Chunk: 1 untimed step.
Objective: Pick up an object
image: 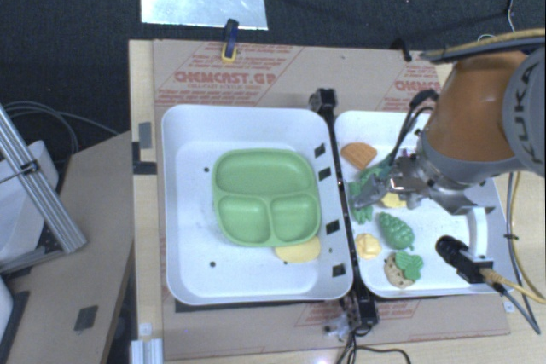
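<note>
End effector (373, 192): low over the right bin (375, 128), near that bin's left wall and about midway along it; whether it is released or clenched cannot be told.
Arm (478, 115): enters across the right bin's right edge, its orange band above the bin's far right corner.
Green leafy piece (367, 180): lies in the right bin beside the left wall, right at the end effector's tip; whether it is grasped cannot be told.
Long axis: appears to run on a slant, the lower end toward the left wall and the upper end toward the bin's far right; partly hidden.
Orange piece (358, 154): just beyond the leafy piece, toward the far left corner.
Small yellow piece (393, 201): just beside the end effector, on its near side.
Green bumpy piece (395, 230): nearer the front edge, apart from the end effector.
Yellow lump (368, 245): by the left wall, near the front.
Cookie-like piece (401, 267): at the front edge.
Left bin (192, 183): holds a green divided plate (256, 175), with a flat yellow piece (298, 251) touching its near right corner.
</note>
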### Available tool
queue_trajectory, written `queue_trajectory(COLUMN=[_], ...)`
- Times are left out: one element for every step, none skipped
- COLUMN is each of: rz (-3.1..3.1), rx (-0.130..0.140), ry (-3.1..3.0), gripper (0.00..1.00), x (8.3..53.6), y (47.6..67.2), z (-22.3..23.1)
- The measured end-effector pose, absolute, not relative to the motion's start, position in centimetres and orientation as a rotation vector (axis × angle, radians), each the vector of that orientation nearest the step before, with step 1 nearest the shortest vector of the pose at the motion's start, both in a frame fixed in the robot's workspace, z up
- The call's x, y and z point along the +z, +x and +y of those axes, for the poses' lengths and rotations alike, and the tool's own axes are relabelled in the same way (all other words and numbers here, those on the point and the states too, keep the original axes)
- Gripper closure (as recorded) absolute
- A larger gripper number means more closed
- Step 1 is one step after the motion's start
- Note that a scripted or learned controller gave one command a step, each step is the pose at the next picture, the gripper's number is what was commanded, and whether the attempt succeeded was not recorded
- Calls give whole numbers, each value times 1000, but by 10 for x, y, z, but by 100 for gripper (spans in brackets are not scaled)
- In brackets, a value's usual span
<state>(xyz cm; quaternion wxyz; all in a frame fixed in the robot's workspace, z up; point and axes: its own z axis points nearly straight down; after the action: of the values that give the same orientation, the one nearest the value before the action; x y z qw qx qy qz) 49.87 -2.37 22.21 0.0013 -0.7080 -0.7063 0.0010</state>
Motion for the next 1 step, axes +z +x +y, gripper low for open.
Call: queue_trajectory(rz=[-2218], rx=[2], ry=[-2227], gripper=[0], x=[171], y=[532], z=[-94])
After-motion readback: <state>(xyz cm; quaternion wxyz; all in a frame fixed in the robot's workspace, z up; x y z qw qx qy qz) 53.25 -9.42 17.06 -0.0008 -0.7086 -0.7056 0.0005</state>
